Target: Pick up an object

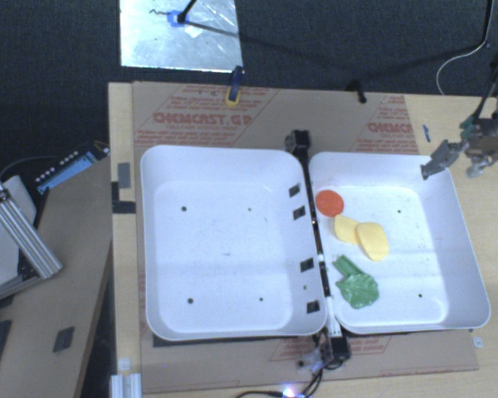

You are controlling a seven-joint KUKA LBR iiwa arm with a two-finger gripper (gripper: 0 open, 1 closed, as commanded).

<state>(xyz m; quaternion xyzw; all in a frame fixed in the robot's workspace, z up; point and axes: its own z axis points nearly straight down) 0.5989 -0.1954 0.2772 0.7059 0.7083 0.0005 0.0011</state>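
I'm seeing the gripper (pixel 438 162) hanging over the right bin's (pixel 448 305) far right rim; can't tell its finger state. Items are sitting near the divider: orange disc (pixel 329 202), two yellow pieces (pixel 363 235) touching, green item (pixel 355 285) just below. Board (pixel 199 116) under the bins is reading "CHEMCAST G P".

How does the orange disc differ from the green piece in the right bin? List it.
The orange disc is round and smooth-edged; the green piece is irregular and crumpled-looking. The orange disc is smaller, the green piece larger and longer. The orange disc lies nearer the bin's far side, the green piece nearer the camera. Both rest in the right bin near the divider, apart from the hand.
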